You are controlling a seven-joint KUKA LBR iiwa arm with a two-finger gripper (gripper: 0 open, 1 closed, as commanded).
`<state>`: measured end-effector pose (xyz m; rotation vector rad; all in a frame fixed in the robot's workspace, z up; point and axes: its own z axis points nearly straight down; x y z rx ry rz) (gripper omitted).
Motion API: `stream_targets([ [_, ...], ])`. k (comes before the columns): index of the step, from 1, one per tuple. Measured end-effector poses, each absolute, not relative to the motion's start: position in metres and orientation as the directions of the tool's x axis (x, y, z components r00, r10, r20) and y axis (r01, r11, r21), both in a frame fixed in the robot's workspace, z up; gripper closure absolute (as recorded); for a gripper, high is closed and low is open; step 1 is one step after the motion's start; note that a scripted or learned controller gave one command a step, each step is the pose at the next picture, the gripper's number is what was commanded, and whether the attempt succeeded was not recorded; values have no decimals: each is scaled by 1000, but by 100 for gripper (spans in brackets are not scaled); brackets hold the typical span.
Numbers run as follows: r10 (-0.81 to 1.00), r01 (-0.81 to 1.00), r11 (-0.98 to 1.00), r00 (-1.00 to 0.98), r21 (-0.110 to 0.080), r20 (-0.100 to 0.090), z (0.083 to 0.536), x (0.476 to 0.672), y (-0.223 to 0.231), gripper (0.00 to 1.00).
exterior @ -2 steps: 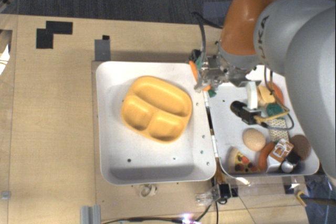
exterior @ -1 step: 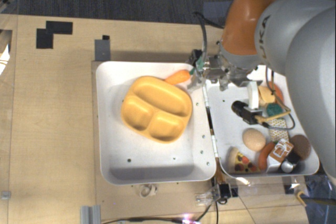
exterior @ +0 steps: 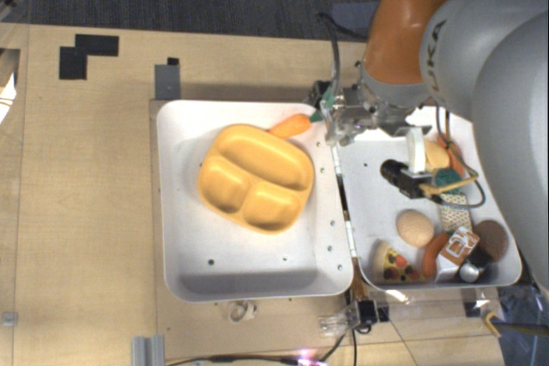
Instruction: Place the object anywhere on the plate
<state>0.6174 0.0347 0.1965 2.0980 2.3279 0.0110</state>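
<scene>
Gripper (exterior: 336, 120) hovering just right of plate (exterior: 256, 177), carrot (exterior: 292, 125) sitting at plate's upper-right rim near it, likely mid-placement; grip state unclear, cannot tell.

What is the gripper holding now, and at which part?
It cannot be told. The gripper is at the top right corner of the left bin, with an orange carrot-like object beside it near the yellow plate.
</scene>
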Motion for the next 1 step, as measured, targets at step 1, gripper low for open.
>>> stream_targets([
  [1, 995, 995, 104, -104, 10, -1, 196, 617, 35, 0],
])
